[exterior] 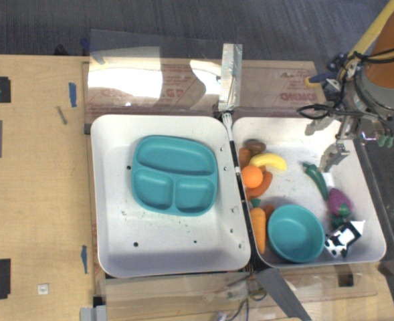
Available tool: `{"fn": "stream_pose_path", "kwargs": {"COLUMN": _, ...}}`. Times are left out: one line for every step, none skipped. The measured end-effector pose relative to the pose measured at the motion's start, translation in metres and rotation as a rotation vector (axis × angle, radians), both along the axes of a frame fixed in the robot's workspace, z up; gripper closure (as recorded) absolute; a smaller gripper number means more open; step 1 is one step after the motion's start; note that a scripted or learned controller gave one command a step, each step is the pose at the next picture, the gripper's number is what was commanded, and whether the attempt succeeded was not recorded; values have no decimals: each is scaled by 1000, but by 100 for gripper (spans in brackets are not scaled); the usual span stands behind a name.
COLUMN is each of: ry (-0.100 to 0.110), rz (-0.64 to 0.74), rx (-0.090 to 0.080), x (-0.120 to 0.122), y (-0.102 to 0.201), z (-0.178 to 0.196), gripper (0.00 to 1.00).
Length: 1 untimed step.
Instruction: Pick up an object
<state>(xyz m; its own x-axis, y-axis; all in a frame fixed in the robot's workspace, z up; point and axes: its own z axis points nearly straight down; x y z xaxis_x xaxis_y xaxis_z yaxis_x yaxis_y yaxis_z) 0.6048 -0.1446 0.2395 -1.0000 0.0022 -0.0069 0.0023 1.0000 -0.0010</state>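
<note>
We see the gripper (333, 158) hanging over the upper part of the right bin (374, 209), with the arm (384, 72) reaching in from the upper right. Whether it is open or shut we cannot tell from this angle, and nothing shows clamped in it.

Just below and slightly left of the gripper lies a green vegetable (315, 178), close to it though we cannot tell whether they touch. Further down from there sits a purple eggplant (338, 200), and beyond it, in the bin's lower right corner, a black and white toy (344, 238). To the gripper's left, well apart, a yellow banana (269, 162) rests beside an orange (251, 177), with a brown item (253, 146) just above them. Lower left of the gripper stand a teal bowl (296, 232) and a carrot (258, 226) touching its side.

Far to the left, the other bin (110, 199) holds a teal divided plate (174, 174).
</note>
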Motion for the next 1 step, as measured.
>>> {"fn": "stream_pose_path", "kwargs": {"ry": 1, "rz": 127, "rx": 0, "x": -33, "y": -2, "z": -145, "gripper": 0}}
